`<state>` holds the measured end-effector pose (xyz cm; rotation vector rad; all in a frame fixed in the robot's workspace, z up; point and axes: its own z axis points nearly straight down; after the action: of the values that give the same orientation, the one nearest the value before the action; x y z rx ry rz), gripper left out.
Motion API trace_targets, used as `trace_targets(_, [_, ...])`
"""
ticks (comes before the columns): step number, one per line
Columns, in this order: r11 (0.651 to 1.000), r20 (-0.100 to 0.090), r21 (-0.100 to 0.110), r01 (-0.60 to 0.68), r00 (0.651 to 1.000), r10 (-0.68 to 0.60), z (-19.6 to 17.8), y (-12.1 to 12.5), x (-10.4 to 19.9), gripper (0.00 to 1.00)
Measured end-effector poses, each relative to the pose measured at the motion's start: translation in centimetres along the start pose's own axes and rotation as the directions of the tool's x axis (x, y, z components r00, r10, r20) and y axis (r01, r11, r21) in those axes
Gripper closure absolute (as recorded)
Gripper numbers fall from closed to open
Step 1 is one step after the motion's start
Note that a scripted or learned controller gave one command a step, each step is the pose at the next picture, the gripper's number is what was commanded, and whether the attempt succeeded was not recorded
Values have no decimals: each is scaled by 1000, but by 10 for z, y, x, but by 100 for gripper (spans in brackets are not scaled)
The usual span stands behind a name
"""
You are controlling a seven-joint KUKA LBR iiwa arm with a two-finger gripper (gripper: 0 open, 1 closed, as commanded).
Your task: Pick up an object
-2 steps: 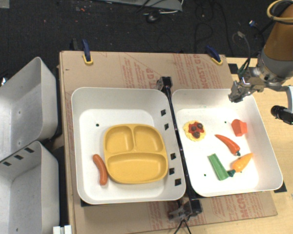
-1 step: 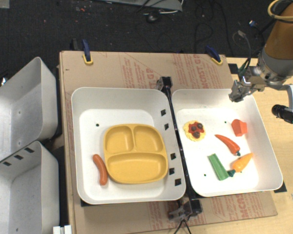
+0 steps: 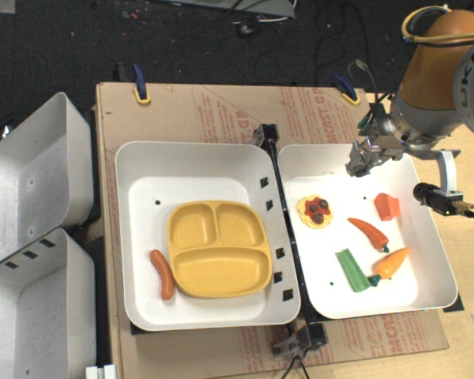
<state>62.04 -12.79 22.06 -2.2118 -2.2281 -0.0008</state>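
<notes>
The right bin (image 3: 426,294) holds several toy foods: a small round pizza (image 3: 314,211), a red chilli pepper (image 3: 369,231), an orange-red block (image 3: 387,206), a green stick (image 3: 351,270) and an orange carrot (image 3: 389,264). My gripper (image 3: 361,164) hangs over the far edge of the right bin, up and right of the pizza, left of the block. It is dark and seen from above, with nothing visibly between its fingers.
The left bin (image 3: 134,235) contains a yellow divided plate (image 3: 220,249) and a sausage (image 3: 163,274) beside its left edge. A black divider (image 3: 283,219) runs between the bins. Two white containers (image 3: 31,235) sit off the bench to the left.
</notes>
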Motion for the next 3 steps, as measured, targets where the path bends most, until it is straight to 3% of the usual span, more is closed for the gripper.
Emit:
trace_targets(1, [1000, 0, 2, -1, 1000, 1, 8, -18, 46, 100])
trace_targets(3, [1000, -1, 1, 2, 1000, -2, -13, -50, 144, 100])
